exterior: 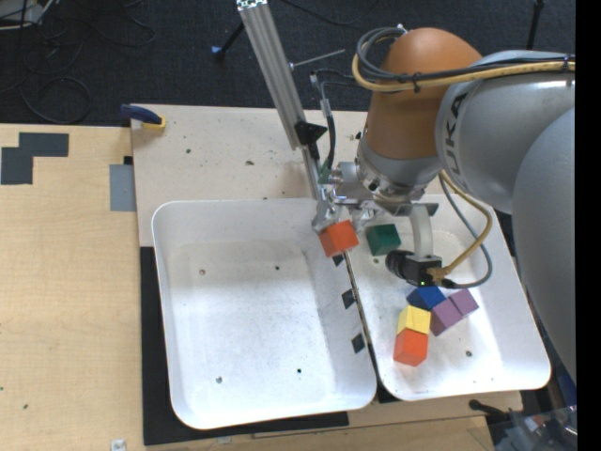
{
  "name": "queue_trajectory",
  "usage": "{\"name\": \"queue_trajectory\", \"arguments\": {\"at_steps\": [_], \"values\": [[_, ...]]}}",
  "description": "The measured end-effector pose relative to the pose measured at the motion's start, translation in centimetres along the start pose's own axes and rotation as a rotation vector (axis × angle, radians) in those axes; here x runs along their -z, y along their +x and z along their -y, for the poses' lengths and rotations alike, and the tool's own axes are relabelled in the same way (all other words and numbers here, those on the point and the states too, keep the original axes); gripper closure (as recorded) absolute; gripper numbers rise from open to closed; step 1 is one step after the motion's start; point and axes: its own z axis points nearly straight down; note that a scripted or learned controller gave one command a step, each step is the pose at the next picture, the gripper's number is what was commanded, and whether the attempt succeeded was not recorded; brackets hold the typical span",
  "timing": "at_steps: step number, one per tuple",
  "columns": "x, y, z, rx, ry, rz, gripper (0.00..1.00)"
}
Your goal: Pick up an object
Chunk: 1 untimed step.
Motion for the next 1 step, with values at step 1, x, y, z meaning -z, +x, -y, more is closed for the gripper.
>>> {"name": "queue_trajectory", "arguments": {"at_steps": [1], "values": [[-1.11, 4.34, 0.26, -0.001, 0.002, 0.002, 1.00]]}}
